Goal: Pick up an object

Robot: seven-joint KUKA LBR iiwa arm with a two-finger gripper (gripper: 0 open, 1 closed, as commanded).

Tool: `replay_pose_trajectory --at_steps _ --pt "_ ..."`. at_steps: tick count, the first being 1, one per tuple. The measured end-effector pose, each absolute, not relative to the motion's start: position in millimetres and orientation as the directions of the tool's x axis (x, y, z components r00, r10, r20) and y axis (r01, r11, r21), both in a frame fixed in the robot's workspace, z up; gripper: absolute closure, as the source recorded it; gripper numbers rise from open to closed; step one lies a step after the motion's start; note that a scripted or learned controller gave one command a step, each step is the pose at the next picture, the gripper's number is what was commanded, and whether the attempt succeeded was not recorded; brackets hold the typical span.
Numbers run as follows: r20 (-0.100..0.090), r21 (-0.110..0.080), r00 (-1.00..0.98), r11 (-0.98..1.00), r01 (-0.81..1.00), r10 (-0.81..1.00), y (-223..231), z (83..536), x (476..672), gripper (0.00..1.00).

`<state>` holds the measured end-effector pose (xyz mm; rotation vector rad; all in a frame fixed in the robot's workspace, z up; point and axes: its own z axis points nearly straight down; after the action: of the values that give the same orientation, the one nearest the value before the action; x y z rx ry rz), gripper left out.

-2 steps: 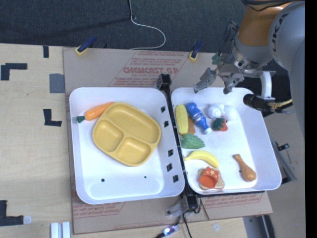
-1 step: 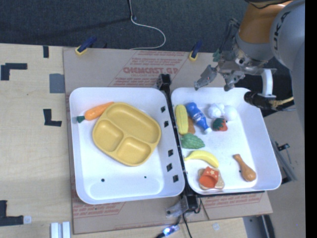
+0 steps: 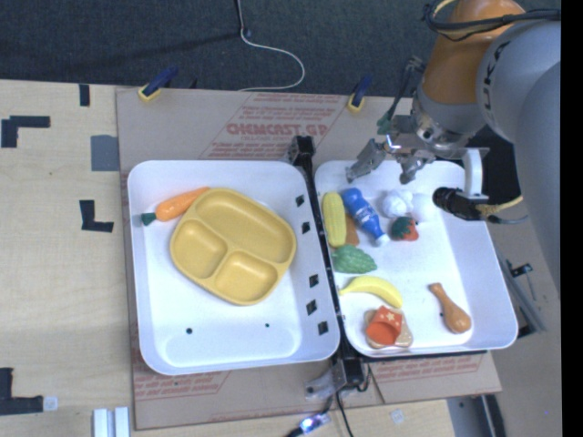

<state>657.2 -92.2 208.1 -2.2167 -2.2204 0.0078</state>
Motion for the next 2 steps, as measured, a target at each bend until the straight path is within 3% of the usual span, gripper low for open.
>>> replay_pose_trajectory --at_steps 2 --pt "-0.002 -0.007 -0.001 0.001 1.000 1.000 -99 118 651.9 0.00"
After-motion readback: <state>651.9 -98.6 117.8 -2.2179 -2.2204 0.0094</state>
